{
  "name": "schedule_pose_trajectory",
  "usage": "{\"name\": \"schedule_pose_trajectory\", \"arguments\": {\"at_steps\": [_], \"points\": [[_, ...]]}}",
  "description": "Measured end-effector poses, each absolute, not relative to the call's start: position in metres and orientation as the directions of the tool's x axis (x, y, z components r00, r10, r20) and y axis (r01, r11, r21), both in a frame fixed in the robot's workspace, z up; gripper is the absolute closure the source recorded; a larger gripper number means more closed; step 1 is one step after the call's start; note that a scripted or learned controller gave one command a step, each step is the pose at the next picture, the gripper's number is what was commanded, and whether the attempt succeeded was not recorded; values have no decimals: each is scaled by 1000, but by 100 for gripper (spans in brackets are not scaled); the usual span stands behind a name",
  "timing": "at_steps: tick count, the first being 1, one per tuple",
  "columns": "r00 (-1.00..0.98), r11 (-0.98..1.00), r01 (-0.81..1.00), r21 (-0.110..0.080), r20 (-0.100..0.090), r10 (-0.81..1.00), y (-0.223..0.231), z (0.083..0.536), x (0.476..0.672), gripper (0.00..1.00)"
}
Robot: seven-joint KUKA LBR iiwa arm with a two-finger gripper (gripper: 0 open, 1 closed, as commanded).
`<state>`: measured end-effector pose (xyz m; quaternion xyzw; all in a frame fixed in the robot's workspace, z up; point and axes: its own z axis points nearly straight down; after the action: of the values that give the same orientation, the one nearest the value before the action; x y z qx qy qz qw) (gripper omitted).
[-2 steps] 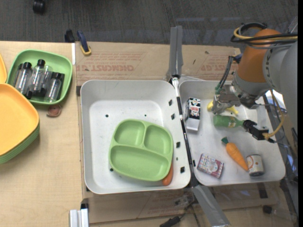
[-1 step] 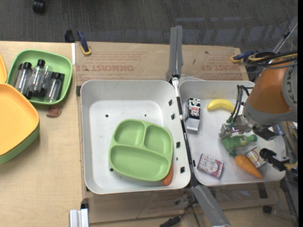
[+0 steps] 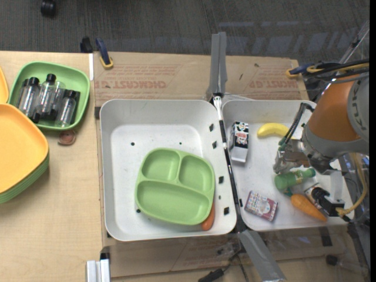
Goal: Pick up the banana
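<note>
A yellow banana (image 3: 272, 130) lies near the back of the right bin (image 3: 258, 184), its curve facing down. My gripper (image 3: 286, 164) hangs low in the same bin, a little in front of and to the right of the banana, just above a green bottle-like object (image 3: 294, 179). Nothing shows between the fingers. The arm with its orange band (image 3: 335, 113) comes in from the right.
In the right bin lie a small black and white box (image 3: 239, 141), a pink packet (image 3: 261, 205) and an orange carrot-like toy (image 3: 308, 206). The left bin (image 3: 117, 175) holds a green divided plate (image 3: 175, 185). A green tray of bottles (image 3: 50, 94) and orange plates (image 3: 20, 157) sit at the left.
</note>
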<state>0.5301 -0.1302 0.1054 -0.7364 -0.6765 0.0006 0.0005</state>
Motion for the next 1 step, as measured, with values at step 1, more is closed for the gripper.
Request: {"name": "schedule_pose_trajectory", "arguments": {"at_steps": [1], "points": [[203, -203, 979, -5, 0, 979, -107, 90, 497, 100]]}}
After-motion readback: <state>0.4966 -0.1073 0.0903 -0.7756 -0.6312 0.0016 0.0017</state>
